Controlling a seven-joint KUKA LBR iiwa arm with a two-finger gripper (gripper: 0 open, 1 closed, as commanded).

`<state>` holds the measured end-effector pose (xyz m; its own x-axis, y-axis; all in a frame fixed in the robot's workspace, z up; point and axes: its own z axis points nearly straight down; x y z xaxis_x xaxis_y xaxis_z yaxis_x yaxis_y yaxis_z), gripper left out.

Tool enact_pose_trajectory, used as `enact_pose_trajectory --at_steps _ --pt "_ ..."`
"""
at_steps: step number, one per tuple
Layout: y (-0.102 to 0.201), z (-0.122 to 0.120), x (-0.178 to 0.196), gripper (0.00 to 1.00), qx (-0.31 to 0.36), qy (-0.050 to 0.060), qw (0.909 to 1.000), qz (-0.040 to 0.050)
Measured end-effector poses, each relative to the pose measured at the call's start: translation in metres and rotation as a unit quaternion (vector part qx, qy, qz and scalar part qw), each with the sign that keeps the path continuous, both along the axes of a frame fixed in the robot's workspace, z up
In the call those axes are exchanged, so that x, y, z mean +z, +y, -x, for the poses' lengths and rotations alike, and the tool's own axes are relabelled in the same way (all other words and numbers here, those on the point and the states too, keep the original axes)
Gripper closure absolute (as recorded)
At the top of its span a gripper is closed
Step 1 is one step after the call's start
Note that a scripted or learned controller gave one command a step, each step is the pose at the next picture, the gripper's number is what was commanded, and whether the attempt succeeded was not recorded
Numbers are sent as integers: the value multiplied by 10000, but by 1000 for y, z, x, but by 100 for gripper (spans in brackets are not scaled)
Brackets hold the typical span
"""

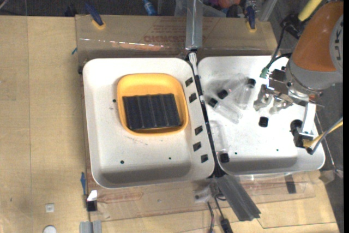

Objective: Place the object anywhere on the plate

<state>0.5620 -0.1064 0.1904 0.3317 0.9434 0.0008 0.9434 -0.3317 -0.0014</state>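
Hovering at 3 o'clock over the right bin, gripper state indeterminable; yellow plate at 9 o'clock.

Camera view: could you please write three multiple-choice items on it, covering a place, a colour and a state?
1. Where is the plate? A) left bin B) right bin C) bare bench
2. What colour is the plate? A) blue B) yellow C) green
3. How does the dark ribbed block lie? A) on end B) leaning on a wall C) flat on the plate
Answers: 1 A, it sits in the left bin; 2 B, its rim is yellow; 3 C, it lies flat there.
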Motion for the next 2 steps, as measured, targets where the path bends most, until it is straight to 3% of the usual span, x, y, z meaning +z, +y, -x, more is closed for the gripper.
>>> enact_pose_trajectory --at_steps 1,2 --pt "18 -42 8 100 759 -9 9971 11" --pt "-1 -104 -7 100 941 -1 9956 7"
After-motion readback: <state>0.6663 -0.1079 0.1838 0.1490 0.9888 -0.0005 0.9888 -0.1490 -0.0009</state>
